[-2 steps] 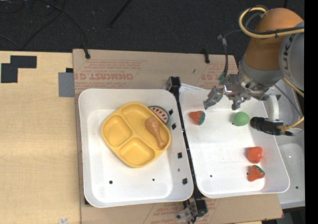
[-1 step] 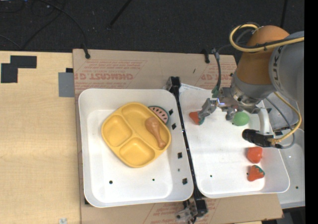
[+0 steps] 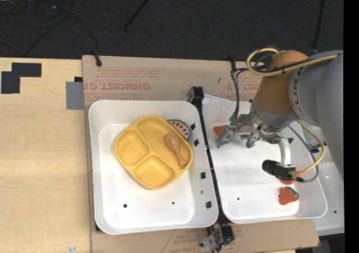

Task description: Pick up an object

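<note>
Two shallow white bins sit side by side on cardboard over a pale wooden bench, dark floor and cables beyond. Taking the right bin (image 3: pixel 247 212) as my landmark, my arm (image 3: pixel 314 95) reaches in from its far right corner and my gripper (image 3: pixel 235 134) hangs low over its far left part; whether it is open I cannot tell. The strawberry (image 3: pixel 289 196) lies near the bin's near right corner, well apart from my gripper. In the left bin (image 3: pixel 106 201) a yellow divided plate (image 3: pixel 147 162) holds a drumstick (image 3: pixel 177 148)

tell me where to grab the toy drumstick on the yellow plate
Grip the toy drumstick across its narrow shaft near the middle, coming straight down from above. It lies flat across the divided yellow plate, long axis running upper-left to lower-right, so close across that line.
</note>
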Available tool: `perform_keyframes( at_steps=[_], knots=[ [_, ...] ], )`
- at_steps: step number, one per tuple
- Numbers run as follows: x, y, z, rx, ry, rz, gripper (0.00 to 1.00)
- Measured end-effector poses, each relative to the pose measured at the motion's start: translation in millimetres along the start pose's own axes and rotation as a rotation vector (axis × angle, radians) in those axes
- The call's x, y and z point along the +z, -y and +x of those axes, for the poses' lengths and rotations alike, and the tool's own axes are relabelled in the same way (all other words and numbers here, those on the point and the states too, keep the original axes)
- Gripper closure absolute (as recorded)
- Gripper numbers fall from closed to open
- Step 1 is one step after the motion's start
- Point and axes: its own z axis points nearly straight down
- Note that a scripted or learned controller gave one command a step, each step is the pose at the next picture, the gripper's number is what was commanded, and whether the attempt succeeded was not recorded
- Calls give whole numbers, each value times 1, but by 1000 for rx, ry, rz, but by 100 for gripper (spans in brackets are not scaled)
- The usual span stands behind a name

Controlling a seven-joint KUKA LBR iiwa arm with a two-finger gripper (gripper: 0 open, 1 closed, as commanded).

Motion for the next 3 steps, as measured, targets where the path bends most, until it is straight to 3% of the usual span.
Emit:
perform_keyframes(
  at_steps=[1,3],
  knots=[
    [-14,-1,-1,3,1,-3,100],
    [-114,-6,-10,-1,2,-12,100]
  ],
)
